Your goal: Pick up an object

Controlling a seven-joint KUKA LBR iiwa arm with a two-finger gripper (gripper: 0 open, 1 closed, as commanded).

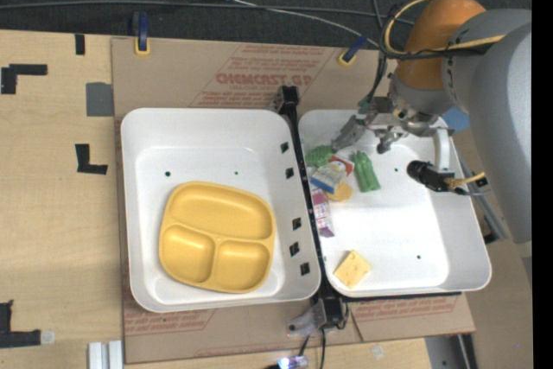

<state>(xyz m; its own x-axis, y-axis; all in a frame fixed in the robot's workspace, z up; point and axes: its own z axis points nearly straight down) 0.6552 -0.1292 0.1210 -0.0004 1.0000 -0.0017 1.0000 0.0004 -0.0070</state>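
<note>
1. Camera view stuff, going left to right: the left bin [138,186] is taken up by a yellow divided tray [216,235], lying flat and well apart from everything the arm is near.

2. Right bin [449,259] is where the pickable bits are found. A small clutter pile [333,177] is bunched against the divider at the upper left of that bin: a green wrapper, a blue and white packet, something orange underneath, plus a purple strip [322,216] trailing down along the wall. A green block [368,172] is lying just beside the pile, and a yellow sponge wedge [352,269] is sitting alone near the front edge.

3. The gripper [373,132] is seen above the upper part of the right bin, just over the pile. The fingers [349,132] look splayed fairly wide, and nothing is seen between them, so nothing is held. Contact with any item can't be confirmed from this angle.

4. What could go wrong, as a guess: the pile is packed tight against the wall, so a finger could get blocked by the divider, or two items could be pinched together and dropped. Thin wrappers could also be slipped over and missed.
</note>
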